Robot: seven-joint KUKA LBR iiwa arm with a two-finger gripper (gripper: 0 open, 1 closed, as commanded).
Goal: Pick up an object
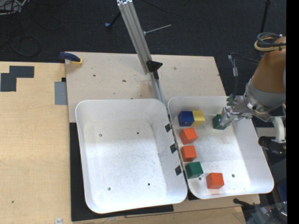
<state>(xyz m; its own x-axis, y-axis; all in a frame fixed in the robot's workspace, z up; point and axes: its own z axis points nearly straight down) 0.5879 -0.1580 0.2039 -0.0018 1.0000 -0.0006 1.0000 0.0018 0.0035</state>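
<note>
Hovering my hand [223, 121] in the right bin [252, 171], touching a dark green block [217, 122], grip state I cannot tell, blue block [185, 118] nearby.

Even, moderate overhead light; white bins [126, 197] bright but not blown out, blocks cast short soft shadows; floor dark, frame slightly soft, grainy

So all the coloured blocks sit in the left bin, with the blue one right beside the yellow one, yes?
Not quite: the camera view shows the blocks in the right bin, not the left. The blue block does sit right beside the yellow block.
</note>
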